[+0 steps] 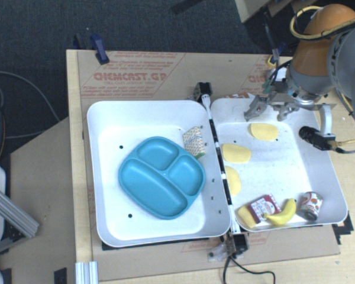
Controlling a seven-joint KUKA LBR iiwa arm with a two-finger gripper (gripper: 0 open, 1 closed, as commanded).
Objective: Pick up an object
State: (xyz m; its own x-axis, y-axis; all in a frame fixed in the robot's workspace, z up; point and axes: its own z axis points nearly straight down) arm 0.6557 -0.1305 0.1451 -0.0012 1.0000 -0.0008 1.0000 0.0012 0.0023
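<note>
Here, catalogued as found at this moment:

- Right bin (319,176): held three pale yellow flat pieces — one (264,131) near the far wall, one (236,153) close to the divider, one (232,180) just nearer along that divider.
- Near edge of same bin: banana (282,213) lying against a small red packet (264,206), with a further yellow piece (246,216) touching the packet's left; a small can (310,205) on its side just to the right.
- Left bin (103,158): carried a blue divided tray (161,176), and a patterned crumpled item (193,139) at the tray's far right corner, beside the divider.
- Gripper (271,108): hung over the far end of the right bin, just beyond the farthest yellow piece. Fingers appeared spread apart, nothing between them.

Progress, judged from the layout: nothing lifted; every object resting in its bin. Approach seemingly begun, likeliest target the yellow piece nearest the fingertips. Left to do: descent, closing on an object, and raising it clear. Flatness of that piece likely to make a grip awkward.
</note>
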